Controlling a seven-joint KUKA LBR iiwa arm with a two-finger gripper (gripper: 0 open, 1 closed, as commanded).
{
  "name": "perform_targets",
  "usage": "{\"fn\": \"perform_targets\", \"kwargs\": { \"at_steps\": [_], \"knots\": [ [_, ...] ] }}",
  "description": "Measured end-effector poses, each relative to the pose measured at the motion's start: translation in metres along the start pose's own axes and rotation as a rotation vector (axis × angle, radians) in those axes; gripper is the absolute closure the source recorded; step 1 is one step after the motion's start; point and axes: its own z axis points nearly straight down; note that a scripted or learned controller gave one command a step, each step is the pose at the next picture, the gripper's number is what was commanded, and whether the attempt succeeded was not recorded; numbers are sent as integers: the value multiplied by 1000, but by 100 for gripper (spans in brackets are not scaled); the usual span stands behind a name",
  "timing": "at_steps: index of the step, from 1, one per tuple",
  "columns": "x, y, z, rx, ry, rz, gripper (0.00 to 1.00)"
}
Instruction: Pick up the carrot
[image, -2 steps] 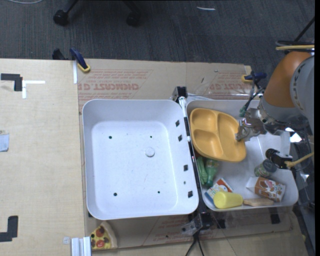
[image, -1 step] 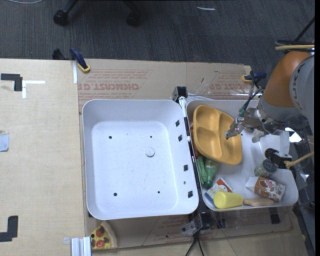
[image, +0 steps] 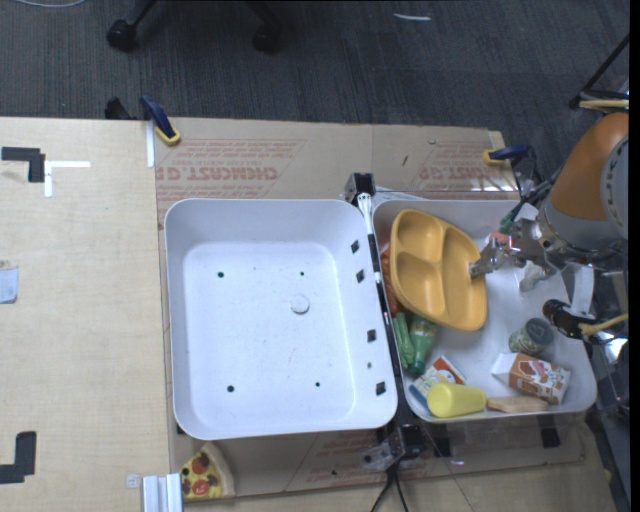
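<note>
Orange carrot (image: 385, 268) peeks out between the yellow plate (image: 435, 270) and the right bin's left wall, lying left of the tool (image: 490, 262); the tool's grip I cannot tell.

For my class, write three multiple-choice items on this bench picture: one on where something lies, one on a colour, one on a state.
1. Where does the yellow divided plate lie?
A. In the right bin
B. In the left bin
C. On the floor

2. What colour is the cup lying near the front of the right bin?
A. Blue
B. Yellow
C. Black

3. How does the yellow divided plate sit?
A. Flat on the bench outside the bins
B. Upside down in the left bin
C. Tilted, leaning toward the wall between the bins

Answers: 1 A, the plate rests inside the right bin beside the gripper. 2 B, the cup is plainly yellow. 3 C, its left rim rides up against the dividing wall over the items beneath it.
</note>
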Motion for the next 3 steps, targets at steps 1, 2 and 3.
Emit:
{"fn": "perform_targets", "kwargs": {
  "at_steps": [1,2,3],
  "knots": [
    [-12,-35,-1,1,8,41,0],
    [13,47,0,0,5,198,0],
    [-8,-41,-1,-2,-3,55,0]
  ]
}}
